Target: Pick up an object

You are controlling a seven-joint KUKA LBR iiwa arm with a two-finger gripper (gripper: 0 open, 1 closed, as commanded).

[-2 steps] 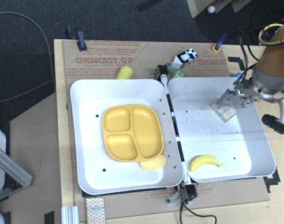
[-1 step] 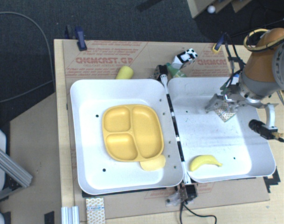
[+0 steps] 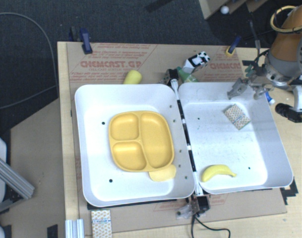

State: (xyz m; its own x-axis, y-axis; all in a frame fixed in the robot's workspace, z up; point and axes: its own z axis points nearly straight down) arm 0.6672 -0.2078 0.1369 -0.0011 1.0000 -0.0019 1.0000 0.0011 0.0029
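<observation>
Two fingers (image 3: 238, 89) splayed apart, nothing between them; gripper (image 3: 250, 87) hangs over far right corner of right bin (image 3: 270, 148). Small patterned packet (image 3: 237, 116) lies just below fingertips, apart from them. One banana (image 3: 217, 172) near front wall of same bin, well apart. Left bin (image 3: 91, 133): one yellow divided plate (image 3: 141, 141), one pale yellow piece (image 3: 162, 174) touching plate's front edge. One yellow object (image 3: 133, 77) on board behind left bin.
</observation>
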